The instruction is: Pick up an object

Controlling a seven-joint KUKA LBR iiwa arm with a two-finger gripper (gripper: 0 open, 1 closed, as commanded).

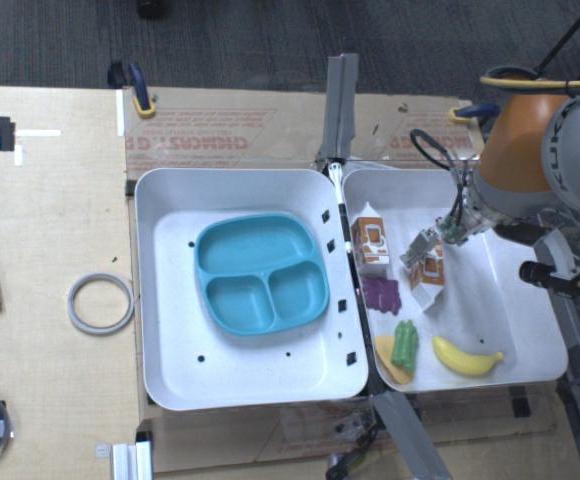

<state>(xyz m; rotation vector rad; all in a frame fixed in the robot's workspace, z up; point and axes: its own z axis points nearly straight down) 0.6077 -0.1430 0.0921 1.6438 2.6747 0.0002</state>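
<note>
The bench carries two white bins side by side. The left bin holds a blue divided tray. The grey arm with its orange band reaches into the right bin; its jaws hover at a small orange-and-white carton — whether they are spread or pinching it cannot be told. Around them lie a second carton by the divider, a banana near the front wall, a purple piece, and a green item resting on a yellow one. A grey ring sits left of the bins.
</note>
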